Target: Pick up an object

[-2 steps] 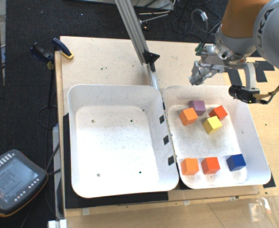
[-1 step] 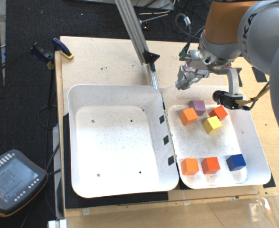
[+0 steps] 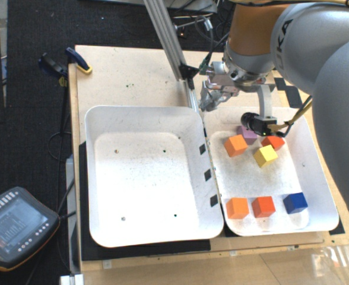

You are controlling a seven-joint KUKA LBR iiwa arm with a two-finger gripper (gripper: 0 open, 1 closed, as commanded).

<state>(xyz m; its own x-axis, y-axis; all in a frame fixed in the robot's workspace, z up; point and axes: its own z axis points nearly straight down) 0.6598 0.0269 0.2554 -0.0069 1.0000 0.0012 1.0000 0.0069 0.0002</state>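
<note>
Several small cubes lie in the right bin (image 3: 317,177). At its far end an orange cube (image 3: 235,145), a purple one (image 3: 247,133), a red-orange one (image 3: 273,141) and a yellow one (image 3: 265,155) sit close together. Along its near edge an orange cube (image 3: 238,207), a red cube (image 3: 263,206) and a blue cube (image 3: 295,202) stand in a row. My gripper (image 3: 207,103) hangs over the far left corner of the right bin, up and to the left of the cluster and apart from it. No cube shows at its tip.
The left bin (image 3: 103,129) lies beside the right one, their rims overlapping in the middle. A slanted aluminium post (image 3: 165,31) rises just behind the gripper. A black cable end (image 3: 257,123) hangs by the purple cube. A teach pendant (image 3: 14,227) lies at the lower left.
</note>
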